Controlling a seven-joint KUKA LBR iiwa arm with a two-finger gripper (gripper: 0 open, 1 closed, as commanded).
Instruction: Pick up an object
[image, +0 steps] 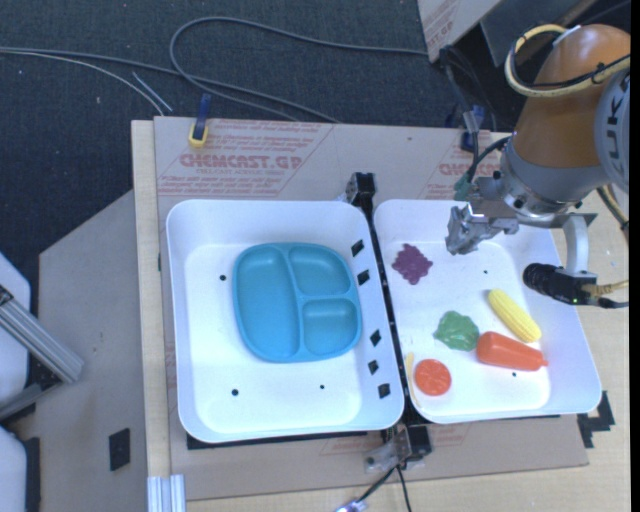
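The right bin (560, 400) holds a purple grape bunch (411, 263), a yellow corn cob (514, 314), a green leafy piece (457, 330), an orange carrot (510, 351) and a round orange-red slice (432, 377). My gripper (462, 238) hangs over the back of that bin, right of the grapes and apart from them. Nothing shows between its fingers.
The left bin (200, 380) carries a blue divided plate (296, 300). A black divider with clips (372, 300) runs between the two bins. A black part with a cable (556, 282) sticks out beside the wrist over the right bin's right side.
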